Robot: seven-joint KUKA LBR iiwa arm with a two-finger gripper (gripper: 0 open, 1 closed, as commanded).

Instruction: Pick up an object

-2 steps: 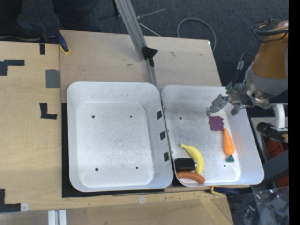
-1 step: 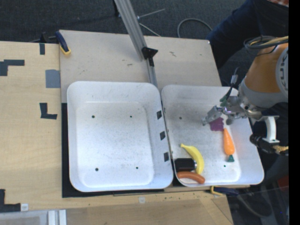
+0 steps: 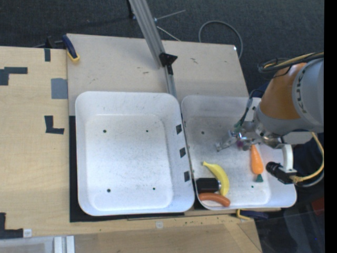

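- My gripper (image 3: 227, 143) is hovering centre-right over the right bin (image 3: 210, 115); finger state: cannot tell.
- Nothing lifted: carrot (image 3: 256, 161), banana (image 3: 219, 176) are lying below it.

Your arm (image 3: 295, 96) comes in from the right edge of the bench, its grey body bulking large over the right bin's right side. The orange band (image 3: 276, 96) sits just above the wrist, facing left and slightly downward. Below it the wrist narrows and tips down into the right bin, toward its middle. Your gripper (image 3: 227, 143) hangs low over the bin floor, pointing left and a little toward the near edge. Its metal fingers (image 3: 222, 146) are small and blurred here, so you can't judge their spread.
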